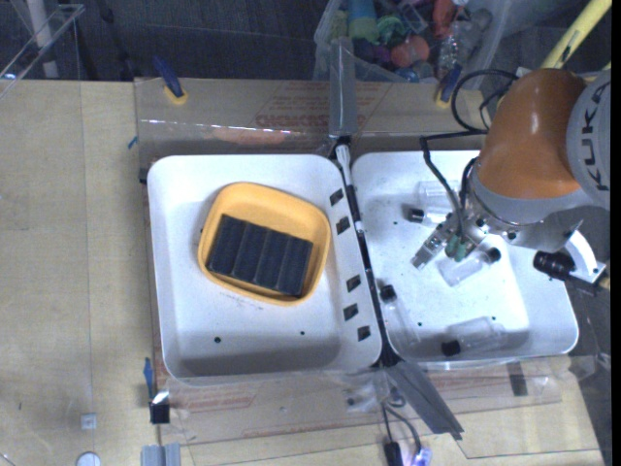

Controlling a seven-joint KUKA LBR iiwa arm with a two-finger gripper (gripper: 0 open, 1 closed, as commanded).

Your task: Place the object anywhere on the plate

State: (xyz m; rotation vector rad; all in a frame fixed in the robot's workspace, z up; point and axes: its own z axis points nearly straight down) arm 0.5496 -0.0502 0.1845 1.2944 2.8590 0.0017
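A yellow plate [264, 241] lies in the left bin [179, 260]. A dark ribbed rectangular object [262, 254] rests flat on the plate, near its middle. My gripper [443, 250] hangs over the middle of the right bin [543, 304], far from the plate, and is open with nothing clearly held. A small green piece [457, 251] sits right at the gripper, and I cannot tell whether they touch. The arm's grey and orange wrist [532, 139] hides the bin's back right part.
In the right bin lie a clear block [464, 268] just below the gripper, a clear tube with a black cap [475, 335] near the front, a small black item [386, 292] by the divider [351, 250], and a small clear piece [428, 193] at the back.
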